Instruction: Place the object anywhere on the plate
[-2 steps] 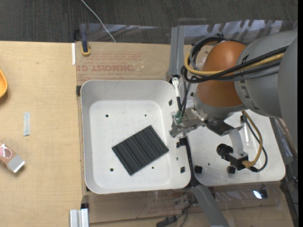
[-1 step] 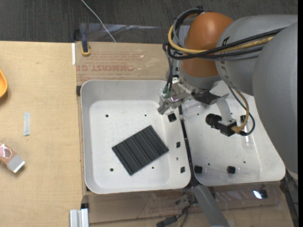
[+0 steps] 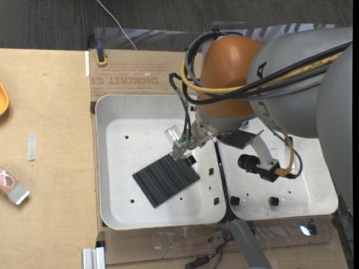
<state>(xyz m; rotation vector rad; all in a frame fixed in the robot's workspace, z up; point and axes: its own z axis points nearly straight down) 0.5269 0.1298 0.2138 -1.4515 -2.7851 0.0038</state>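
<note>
— What does the plate (image 3: 166, 179) look like?

— Dark, nearly black, a flat rectangle with parallel ridges running along its length. No rim that I can make out.

— Where does it lie?

— Flat on the floor of the left bin (image 3: 112, 206), in the lower middle part, closer to the divider side than to the far left wall.

— Square to the bin walls?

— No, turned at a slant: one corner points toward the near-left, the opposite corner up toward the right.

— And the object to be placed?

— A small pale, glassy-looking thing (image 3: 175, 137) sits just beyond the plate's upper right corner. Its shape is too small and blurred to tell, and I cannot tell whether it touches the plate.
</note>
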